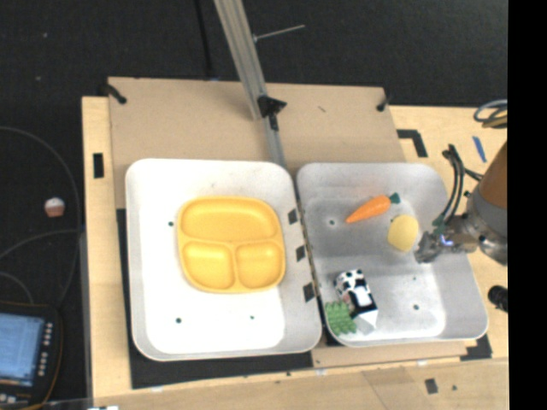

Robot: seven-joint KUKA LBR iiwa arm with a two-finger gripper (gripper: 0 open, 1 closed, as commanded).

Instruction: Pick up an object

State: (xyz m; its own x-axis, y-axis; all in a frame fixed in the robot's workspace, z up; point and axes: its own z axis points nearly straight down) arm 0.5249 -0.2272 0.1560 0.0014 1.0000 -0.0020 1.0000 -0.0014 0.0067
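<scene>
The right bin (427, 314) holds an orange carrot (370, 209), a pale yellow lemon-like fruit (403, 231), a black-and-white toy cow (355, 290) and a small green piece (340, 318) beside it. My gripper (430, 248) comes in from the right edge and sits low in the right bin, just right of the yellow fruit and close to touching it. Nothing shows between its fingers.
The left bin (154, 314) carries a yellow divided plate (231, 243). A metal pole (244, 49) slants up from between the bins at the back. Cables run along the right side near the arm (491, 195).
</scene>
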